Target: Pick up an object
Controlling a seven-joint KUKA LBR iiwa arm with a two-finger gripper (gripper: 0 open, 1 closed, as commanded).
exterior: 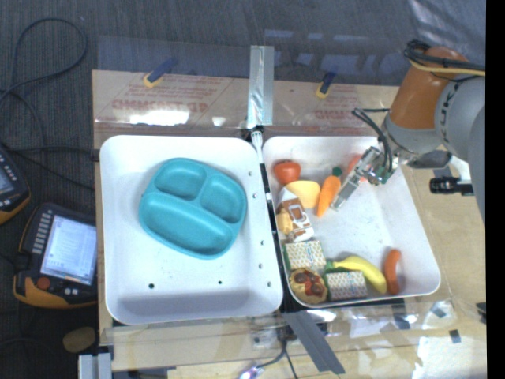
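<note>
Jaws [342, 198] hang low over the right bin [418, 243], their tip just beside the carrot [327, 193]; whether they are spread or pressed together cannot be told at this slant, and nothing shows between them. On the surface, the left bin [126, 275] carries a blue divided plate [193, 205]. The right bin's toys crowd its left and near walls: a yellow wedge [301, 190], a banana [363, 268], a waffle-like square [304, 253], a small printed carton [294, 218], a tomato [287, 170] and a red sausage [392, 268]. The carrot looks the likeliest target. To take it well, I would centre over its middle, straddle its narrow width, and avoid clipping the wedge touching its side.
</note>
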